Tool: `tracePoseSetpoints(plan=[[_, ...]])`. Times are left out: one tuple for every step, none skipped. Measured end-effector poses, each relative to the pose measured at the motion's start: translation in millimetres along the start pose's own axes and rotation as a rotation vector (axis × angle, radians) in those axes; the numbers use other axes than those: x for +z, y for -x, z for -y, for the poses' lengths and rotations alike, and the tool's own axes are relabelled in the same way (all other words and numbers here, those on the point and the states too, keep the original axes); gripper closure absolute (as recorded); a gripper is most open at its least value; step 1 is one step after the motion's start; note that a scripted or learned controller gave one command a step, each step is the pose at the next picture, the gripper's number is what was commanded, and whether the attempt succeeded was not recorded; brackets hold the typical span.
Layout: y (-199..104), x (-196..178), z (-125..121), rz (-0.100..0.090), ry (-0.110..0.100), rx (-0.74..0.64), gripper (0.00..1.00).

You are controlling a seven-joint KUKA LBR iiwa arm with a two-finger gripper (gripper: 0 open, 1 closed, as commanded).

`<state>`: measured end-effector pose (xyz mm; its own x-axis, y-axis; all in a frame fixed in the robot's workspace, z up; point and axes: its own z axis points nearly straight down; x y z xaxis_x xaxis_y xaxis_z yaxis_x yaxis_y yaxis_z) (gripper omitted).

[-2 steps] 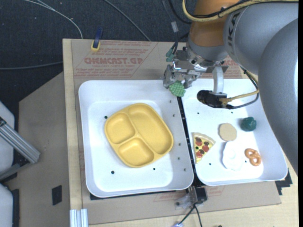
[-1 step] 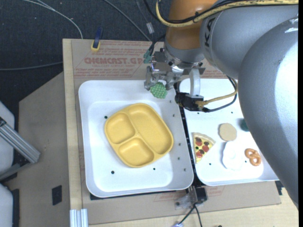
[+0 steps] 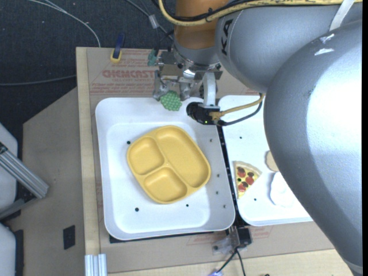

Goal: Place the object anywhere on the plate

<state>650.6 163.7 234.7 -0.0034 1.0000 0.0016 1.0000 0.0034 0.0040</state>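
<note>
Tool (image 3: 171, 94) hanging beyond yellow plate (image 3: 168, 163), at far edge of left bin (image 3: 109, 171). Green object (image 3: 171, 101) sitting between its fingers, gripped. Plate lying nearer camera from object.

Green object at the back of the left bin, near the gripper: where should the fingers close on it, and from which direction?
The green object is small and roundish, lying at the far rim of the left bin, just under the gripper. Probably best taken across its middle, coming straight down from above: the bin wall behind it blocks a side approach, while the side facing the yellow plate is open.
</note>
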Motion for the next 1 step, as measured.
tracePoseSetpoints(plan=[[4.8, 0.2, 6.1, 0.002, -0.006, 0.004, 1.0]])
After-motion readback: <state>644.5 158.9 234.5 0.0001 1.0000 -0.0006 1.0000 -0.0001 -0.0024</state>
